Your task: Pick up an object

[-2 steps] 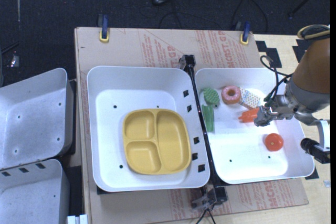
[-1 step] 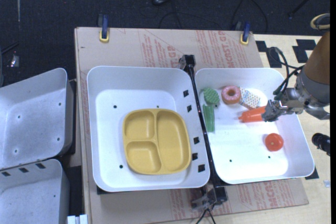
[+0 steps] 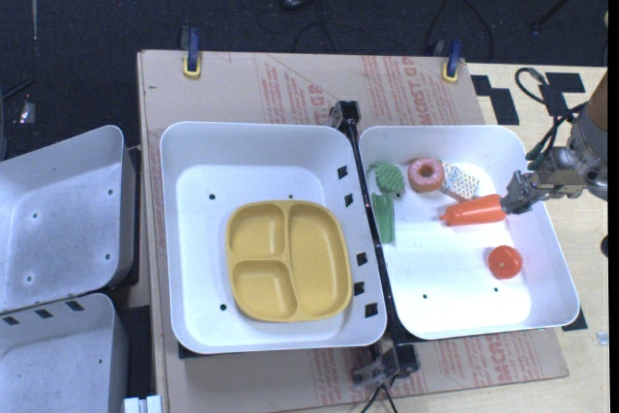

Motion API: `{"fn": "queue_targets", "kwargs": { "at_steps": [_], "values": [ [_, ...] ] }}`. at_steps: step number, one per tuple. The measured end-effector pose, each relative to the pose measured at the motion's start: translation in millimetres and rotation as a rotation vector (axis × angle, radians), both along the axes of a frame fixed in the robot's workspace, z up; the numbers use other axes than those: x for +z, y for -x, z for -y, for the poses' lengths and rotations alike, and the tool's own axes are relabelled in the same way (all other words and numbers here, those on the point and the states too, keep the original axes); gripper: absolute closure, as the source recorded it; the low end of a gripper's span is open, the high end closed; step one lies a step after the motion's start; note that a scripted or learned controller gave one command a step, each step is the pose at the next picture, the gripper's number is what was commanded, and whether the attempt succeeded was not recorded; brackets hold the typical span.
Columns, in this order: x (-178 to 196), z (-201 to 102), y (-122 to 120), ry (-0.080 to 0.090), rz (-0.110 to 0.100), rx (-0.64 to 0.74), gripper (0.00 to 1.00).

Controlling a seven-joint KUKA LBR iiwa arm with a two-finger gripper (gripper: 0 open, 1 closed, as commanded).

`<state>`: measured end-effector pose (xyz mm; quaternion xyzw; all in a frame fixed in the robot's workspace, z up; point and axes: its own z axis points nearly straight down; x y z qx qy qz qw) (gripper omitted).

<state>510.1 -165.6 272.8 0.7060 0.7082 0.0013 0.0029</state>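
Observation:
In the right bin (image 3: pixel 542 300) lie an orange carrot (image 3: pixel 472 211), a pink donut (image 3: pixel 426 174), a white dotted object (image 3: pixel 462 179), a red tomato (image 3: pixel 504 260) and a green vegetable piece (image 3: pixel 387 200). My gripper (image 3: pixel 519 192) reaches in over the bin's right wall and sits low at the carrot's right end, touching or nearly touching it. The carrot lies flat on the bin floor, pointing left and slightly down.
The left bin (image 3: pixel 193 208) holds a yellow divided plate (image 3: pixel 288 259). A black divider (image 3: pixel 366 218) runs between the two bins. Spare white trays (image 3: pixel 58 208) lie off the bench at the left. Cables trail by the arm (image 3: pixel 571 160) at the right.

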Motion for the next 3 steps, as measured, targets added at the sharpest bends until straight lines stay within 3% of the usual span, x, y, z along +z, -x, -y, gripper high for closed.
{"fn": "queue_targets", "kwargs": {
  "at_steps": [3],
  "values": [
    [-17, -154, -39, -0.003, -0.004, 0.005, 1.0]
  ]
}}
